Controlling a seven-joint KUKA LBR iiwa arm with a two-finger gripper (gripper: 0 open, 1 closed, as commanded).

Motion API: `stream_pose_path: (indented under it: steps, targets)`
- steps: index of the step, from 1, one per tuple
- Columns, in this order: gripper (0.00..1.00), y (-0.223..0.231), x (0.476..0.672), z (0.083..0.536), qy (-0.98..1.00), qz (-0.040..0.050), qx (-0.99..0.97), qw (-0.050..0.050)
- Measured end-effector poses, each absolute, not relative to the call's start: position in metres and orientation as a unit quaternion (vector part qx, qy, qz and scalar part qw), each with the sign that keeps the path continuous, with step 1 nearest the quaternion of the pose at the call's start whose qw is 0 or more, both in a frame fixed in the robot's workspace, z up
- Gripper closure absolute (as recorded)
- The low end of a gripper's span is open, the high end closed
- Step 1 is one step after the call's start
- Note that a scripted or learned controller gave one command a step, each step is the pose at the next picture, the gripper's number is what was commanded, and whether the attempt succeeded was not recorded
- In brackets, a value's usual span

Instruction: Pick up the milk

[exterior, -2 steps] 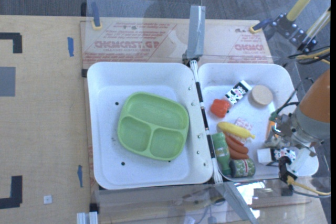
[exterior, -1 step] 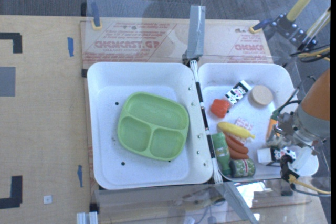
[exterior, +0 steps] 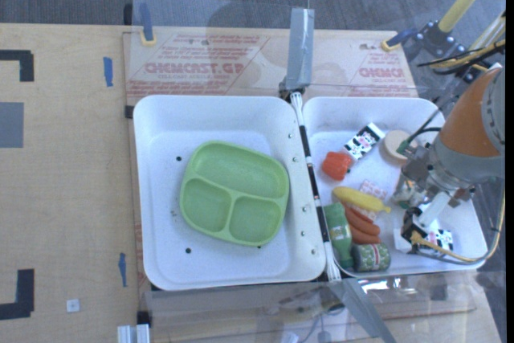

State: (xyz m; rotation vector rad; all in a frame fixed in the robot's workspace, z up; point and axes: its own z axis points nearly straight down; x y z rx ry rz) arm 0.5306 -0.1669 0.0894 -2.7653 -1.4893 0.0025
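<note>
So, quick rundown:
Step tip: best bet is to come straight down over the milk carton (exterior: 365, 140) and line the hand (exterior: 419, 201) up across its narrow sides.
Milk: lying tilted in the right bin (exterior: 474, 245), up near the far wall.
Milk vs hand: about 10 o'clock, well apart.
Hand state: can't tell.

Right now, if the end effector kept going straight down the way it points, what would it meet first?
Probably the cow-patterned milk carton lying near the right bin's front corner, just under the end effector. Depth is hard to judge from this slanted view, so it might land on the bin floor beside it.
</note>
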Motion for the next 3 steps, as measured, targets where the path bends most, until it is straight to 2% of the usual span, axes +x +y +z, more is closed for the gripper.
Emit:
stream_pose_path:
  steps: [1,2,3]
  targets:
    - [1.0,-0.154,0.572,0.176,-0.437,0.0009,-0.9,0.0]
    - [1.0,-0.133,0.554,0.098,-0.449,-0.0039,-0.894,-0.004]
    - [1.0,-0.16,0.537,0.175,-0.482,0.0004,-0.876,0.0]
